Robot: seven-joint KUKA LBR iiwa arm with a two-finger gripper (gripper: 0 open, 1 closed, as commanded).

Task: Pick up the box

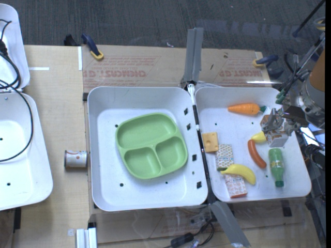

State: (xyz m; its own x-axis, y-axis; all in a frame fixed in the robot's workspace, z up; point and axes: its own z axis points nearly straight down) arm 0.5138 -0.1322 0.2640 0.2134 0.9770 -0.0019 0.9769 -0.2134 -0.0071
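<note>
The claw (276, 130) hangs over the right bin (297, 192), well apart from the box (236, 185); its state is unclear

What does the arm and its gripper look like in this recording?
The arm comes in at the right edge, grey with an orange band above the wrist, with thin dark cables around it. The gripper is a small boxy metallic unit, silver-grey with darker parts.

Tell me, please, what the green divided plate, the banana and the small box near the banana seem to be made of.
The green divided plate looks like molded plastic: one even matte color, with soft rounded rims. The banana seems a plastic toy, since its yellow is uniform and smooth. The small box is probably printed cardboard, judging by its flat faces and red and white print, though it is too small to be sure.
</note>
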